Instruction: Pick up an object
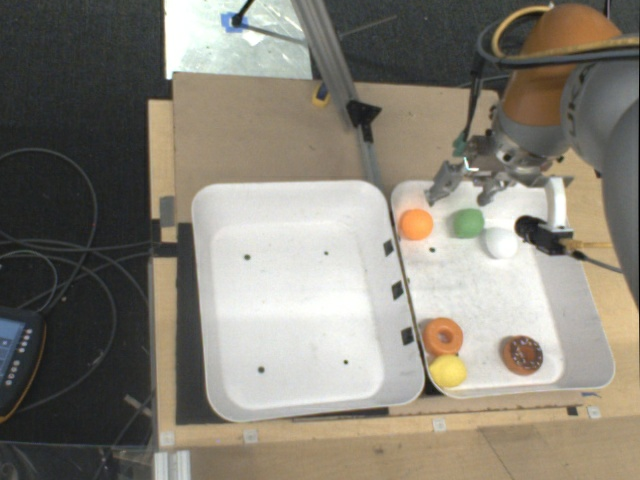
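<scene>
Nearest us in the right bin [585, 353] we count one yellow ball [449, 371], one orange ring [443, 335] touching it, and one brown sprinkled doughnut [522, 354] off to the side. Farther back lie one orange ball [416, 225], one green ball [467, 223] and one white ball [499, 242]. The left bin [215, 268] sits alongside. At the far rim we see the gripper [464, 190], fingers spread and holding nothing, just beyond the green ball.
</scene>
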Available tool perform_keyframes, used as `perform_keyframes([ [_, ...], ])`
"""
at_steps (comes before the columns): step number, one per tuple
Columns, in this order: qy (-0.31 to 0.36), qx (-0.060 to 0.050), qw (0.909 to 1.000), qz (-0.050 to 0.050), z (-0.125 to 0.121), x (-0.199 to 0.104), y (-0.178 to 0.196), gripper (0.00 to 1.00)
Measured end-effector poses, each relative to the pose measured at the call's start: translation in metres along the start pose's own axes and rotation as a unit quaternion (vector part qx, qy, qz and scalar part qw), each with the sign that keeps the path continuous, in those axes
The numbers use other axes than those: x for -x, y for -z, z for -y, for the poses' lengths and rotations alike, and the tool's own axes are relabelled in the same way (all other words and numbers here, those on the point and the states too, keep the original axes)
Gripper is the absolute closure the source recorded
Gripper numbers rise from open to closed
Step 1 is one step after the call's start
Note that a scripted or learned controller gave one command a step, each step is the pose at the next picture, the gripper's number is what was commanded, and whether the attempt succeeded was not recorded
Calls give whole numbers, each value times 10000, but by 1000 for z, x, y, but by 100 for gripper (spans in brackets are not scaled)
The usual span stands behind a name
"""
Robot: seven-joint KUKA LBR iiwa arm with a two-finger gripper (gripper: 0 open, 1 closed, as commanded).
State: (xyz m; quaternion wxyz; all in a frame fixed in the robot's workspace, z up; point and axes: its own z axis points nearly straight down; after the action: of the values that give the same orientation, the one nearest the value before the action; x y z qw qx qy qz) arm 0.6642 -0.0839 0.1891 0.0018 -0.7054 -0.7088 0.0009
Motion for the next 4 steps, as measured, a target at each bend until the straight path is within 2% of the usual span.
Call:
perform_keyframes([
  [1, 6, 22, 10000, 7, -1, 0, 3, 0],
  [2, -10, 5, 10000, 1, 0, 1, -59, 0],
  [3, -4, 2, 10000, 5, 0, 1, -100, 0],
  [4, 4, 39, 10000, 7, -2, 1, -86, 100],
])
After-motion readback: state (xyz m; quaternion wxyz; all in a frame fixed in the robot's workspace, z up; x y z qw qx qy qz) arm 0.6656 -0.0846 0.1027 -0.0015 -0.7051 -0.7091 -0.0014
